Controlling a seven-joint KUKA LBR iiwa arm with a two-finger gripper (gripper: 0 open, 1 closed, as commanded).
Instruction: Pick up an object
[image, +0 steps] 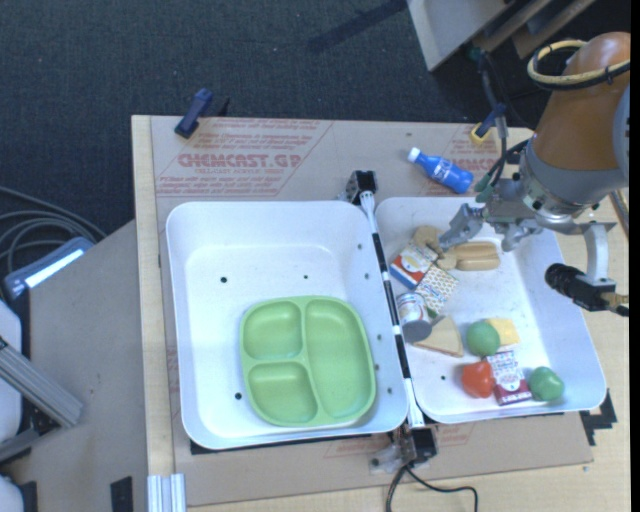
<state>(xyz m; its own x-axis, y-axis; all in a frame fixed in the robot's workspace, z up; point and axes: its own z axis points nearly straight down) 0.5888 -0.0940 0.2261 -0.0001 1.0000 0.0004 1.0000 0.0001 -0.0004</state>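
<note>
My gripper (488, 232) hangs over the far side of the right bin (560, 310), open, with nothing between its fingers. One finger (458, 227) points left and the other (521, 234) sits to the right. Just below it lies a tan bread roll (476, 257), close to the fingers but not gripped. Also in this bin are a red and white carton (408, 268), a patterned packet (436, 287), a small can (410, 306), a sandwich wedge (441, 338), a green fruit (484, 336), a yellow block (506, 329), a red fruit (477, 378) and a green ball (545, 382).
The left bin (210, 250) holds a green divided tray (307, 358). A blue bottle (441, 170) lies on the board behind the right bin. A blue clip (193, 113) sits at the board's far left corner. The divider (385, 290) between the bins runs beside the carton and can.
</note>
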